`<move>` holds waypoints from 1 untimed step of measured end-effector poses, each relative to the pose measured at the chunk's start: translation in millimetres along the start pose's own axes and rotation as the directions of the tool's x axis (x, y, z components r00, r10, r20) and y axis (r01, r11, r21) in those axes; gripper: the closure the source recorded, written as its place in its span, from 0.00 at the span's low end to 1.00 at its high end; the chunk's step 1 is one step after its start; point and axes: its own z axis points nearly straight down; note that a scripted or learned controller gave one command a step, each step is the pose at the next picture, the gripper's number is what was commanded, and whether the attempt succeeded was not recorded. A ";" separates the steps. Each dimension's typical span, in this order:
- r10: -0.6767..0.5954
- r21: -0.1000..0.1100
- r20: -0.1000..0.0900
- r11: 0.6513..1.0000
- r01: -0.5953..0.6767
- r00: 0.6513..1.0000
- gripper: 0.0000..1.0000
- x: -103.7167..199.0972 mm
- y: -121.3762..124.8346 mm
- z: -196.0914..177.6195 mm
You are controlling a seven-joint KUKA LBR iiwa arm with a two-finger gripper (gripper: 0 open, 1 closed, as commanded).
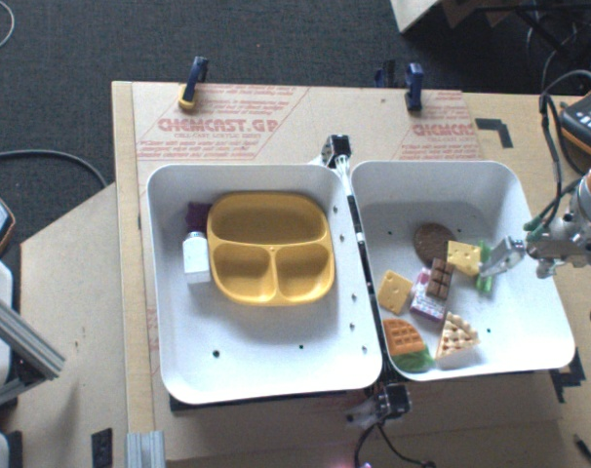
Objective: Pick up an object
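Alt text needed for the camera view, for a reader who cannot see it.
The gripper reaches from the right into the right bin, close to a cheese block among toy food pieces. The left bin holds a yellow divided tray and a small white bottle.

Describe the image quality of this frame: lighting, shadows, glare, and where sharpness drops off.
Camera view: lighting is soft and even, with faint shadows along the inner walls of the left bin and right bin; no harsh glare, though the white plastic looks bright; the yellow tray is fairly crisp, while the small food toys and the gripper look soft and low in detail.
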 end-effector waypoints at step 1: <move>-0.004 -0.013 0.003 1.000 0.004 1.000 0.00 0.4 2.9 -6.5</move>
